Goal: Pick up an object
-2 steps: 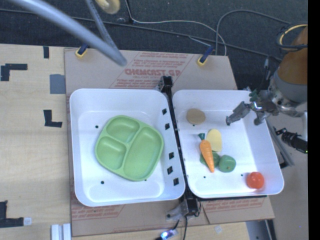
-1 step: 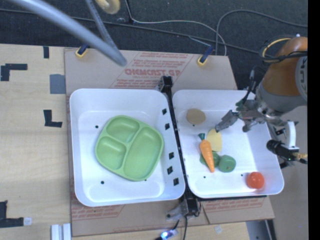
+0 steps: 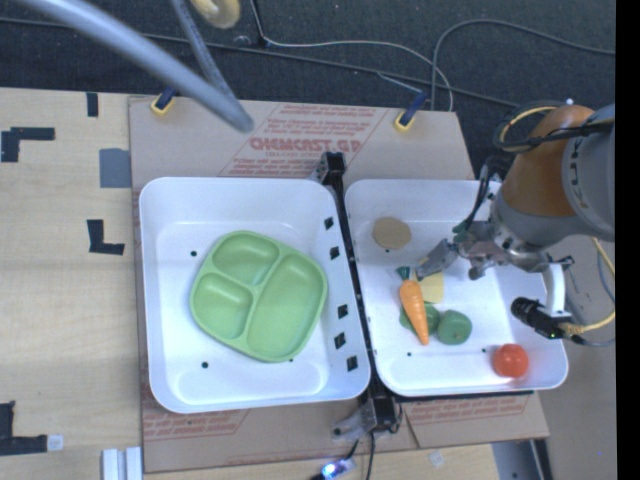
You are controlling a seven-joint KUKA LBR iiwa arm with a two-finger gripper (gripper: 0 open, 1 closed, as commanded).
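Where the arm (image 3: 560,183) reaches in over the right bin (image 3: 530,376), its tool (image 3: 437,261) hangs low above the toy carrot (image 3: 414,311), just beside a pale yellow piece (image 3: 433,288); I cannot tell whether it is released or clenched. The carrot lies against 2 green items (image 3: 447,325), with a tan disc (image 3: 392,233) farther back and a red ball (image 3: 511,360) near the front corner. The left bin (image 3: 160,268) holds a green divided plate (image 3: 260,294).

It was a robotics lab: a taped wooden bench (image 3: 60,268), twin white bins (image 3: 165,368), loose cables (image 3: 350,43).
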